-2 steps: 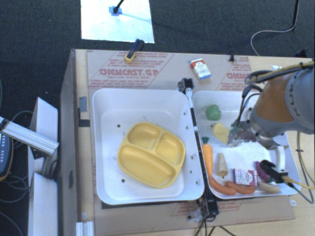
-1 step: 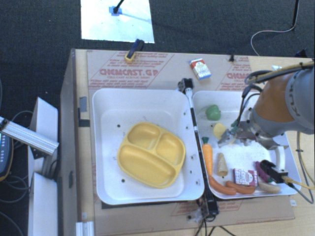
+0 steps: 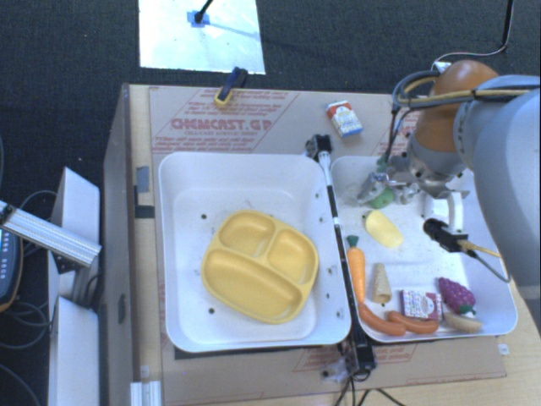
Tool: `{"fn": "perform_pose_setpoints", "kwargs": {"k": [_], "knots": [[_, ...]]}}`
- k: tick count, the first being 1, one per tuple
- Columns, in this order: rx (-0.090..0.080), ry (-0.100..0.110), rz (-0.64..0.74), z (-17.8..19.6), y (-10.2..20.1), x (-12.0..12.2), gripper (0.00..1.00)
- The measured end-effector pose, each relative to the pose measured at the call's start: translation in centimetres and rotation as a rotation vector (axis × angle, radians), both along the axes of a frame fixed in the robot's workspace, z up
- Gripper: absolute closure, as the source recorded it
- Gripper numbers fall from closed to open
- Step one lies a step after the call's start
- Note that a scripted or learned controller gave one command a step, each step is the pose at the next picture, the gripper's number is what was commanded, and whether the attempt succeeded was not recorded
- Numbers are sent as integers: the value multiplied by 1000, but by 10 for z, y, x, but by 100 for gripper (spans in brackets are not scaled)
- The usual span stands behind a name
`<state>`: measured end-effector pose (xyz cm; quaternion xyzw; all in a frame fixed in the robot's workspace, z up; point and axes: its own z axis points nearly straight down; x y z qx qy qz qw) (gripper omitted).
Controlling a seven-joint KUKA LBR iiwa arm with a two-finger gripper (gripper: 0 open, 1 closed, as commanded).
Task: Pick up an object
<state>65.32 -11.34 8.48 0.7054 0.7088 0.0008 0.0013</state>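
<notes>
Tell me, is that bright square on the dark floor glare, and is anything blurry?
Camera view: the pale square sheet on the dark floor is washed out by glare; the grey arm looks soft and out of focus; the yellow divided plastic tray is sharp, evenly lit, with faint shadows.

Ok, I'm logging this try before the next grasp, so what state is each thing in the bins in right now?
gripper: low at the right bin's far end, over a green object
yellow tray: lying flat in the left bin, right side up
carrot: lying flat by the divider
yellow block: lying loose, apart from the gripper
purple grapes: resting in the near right corner
</notes>
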Motion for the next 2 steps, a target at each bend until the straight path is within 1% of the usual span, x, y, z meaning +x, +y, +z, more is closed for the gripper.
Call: {"fn": "perform_pose_setpoints", "kwargs": {"k": [1,2], "knots": [[-2,-2,5,11,-1,1,100],[1,-1,1,101,50,-65,100]]}}
